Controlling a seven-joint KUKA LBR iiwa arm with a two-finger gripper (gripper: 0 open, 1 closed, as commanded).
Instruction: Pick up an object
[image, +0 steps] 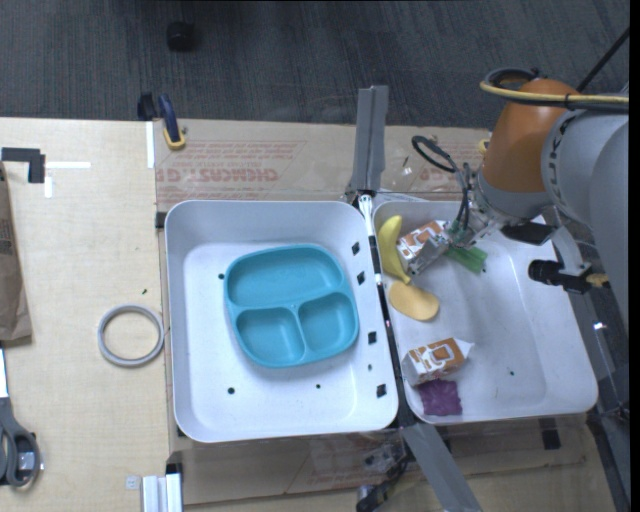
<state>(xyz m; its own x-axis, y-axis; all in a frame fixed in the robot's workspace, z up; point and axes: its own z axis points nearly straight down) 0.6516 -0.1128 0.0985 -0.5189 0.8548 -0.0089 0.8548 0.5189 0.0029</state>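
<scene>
In the right bin, my gripper reaches down at the far left part, right against a small orange-and-white carton. A green item lies just to its right, partly under the wrist. A yellow banana lies along the bin's left wall, with a tan rounded piece below it. A second orange-and-white carton and a purple piece sit near the front left corner.
The left bin holds a blue divided plate. On the bench at the left lie a grey ring and scissors. A metal post stands between the bins at the back.
</scene>
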